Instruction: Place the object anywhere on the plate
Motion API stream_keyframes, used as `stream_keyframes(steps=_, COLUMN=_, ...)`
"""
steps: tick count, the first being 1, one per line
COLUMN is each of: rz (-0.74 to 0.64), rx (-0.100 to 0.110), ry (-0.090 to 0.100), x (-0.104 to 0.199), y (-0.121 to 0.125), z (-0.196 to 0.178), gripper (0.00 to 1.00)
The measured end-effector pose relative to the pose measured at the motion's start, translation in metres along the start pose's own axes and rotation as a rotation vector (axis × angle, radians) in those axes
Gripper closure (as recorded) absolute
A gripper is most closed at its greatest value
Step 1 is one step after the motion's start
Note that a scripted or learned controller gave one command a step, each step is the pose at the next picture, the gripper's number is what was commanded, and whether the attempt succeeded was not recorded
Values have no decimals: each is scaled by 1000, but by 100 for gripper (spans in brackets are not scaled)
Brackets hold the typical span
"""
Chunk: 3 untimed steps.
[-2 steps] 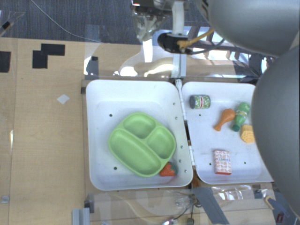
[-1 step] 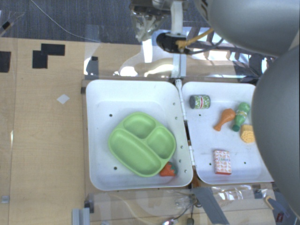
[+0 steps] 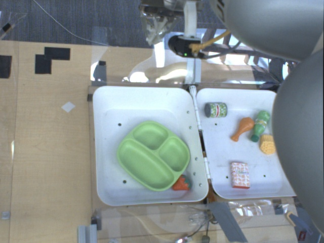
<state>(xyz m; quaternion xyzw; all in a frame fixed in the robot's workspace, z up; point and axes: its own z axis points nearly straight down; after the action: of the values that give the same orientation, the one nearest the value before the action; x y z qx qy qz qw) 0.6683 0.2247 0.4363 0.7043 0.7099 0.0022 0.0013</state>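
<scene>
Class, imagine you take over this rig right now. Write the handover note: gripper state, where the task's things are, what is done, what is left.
Gripper: raised behind the bins; open or shut can't be judged.
Green plate: in the left bin, nothing on it.
Orange-red toy: beside the plate's near right edge, touching the rim, not on it.
Right bin: can, drumstick, green bottle, corn, small box.
Done: no object on the plate.
Left: pick one, set it on the plate.

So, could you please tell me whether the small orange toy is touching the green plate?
Touching. The camera view shows the orange toy pressed against the lower right rim of the green plate, no white bin floor between them.
</scene>
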Motion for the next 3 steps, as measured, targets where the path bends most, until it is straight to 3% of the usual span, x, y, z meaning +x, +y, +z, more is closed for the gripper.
stream_keyframes(steps=2, rz=0, rx=-1, ry=0, x=10, y=0, z=-1, gripper=100)
stream_keyframes(steps=3, rz=5, rx=0, ry=0, x=-17, y=0, z=27, gripper=100)
